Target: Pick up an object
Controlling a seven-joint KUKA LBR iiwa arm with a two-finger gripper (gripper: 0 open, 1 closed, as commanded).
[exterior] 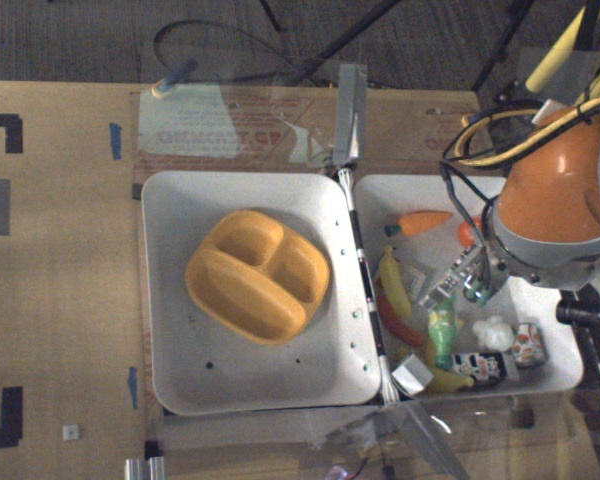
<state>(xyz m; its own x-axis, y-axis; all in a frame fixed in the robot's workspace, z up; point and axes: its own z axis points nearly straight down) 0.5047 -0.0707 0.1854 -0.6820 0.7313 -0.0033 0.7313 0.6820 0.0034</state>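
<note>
Gripper (pixel 467 273) hangs mid right bin (pixel 570 373), over clutter; finger state: cannot tell; nothing seen held; nearest candidates: green bottle (pixel 441 330) just below, yellow banana (pixel 393 286) toward bin's left wall; judgement: drop straight onto one item, avoid straddling neighbours; small carton (pixel 525 345) near bin's front-right corner bears print, unreadable

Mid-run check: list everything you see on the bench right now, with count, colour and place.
bins: 2, white, side by side
tray: 1, orange, three compartments, left bin
carrot: 1, orange, right bin, far side
banana: 1, yellow, right bin, left side
bottle: 1, green, right bin, middle
white lump: 1, right bin
small carton: 1, white and red, right bin, near right corner
dark carton: 1, near edge
gripper: 1, metal, over right bin
arm: 1, orange and grey, right
</note>
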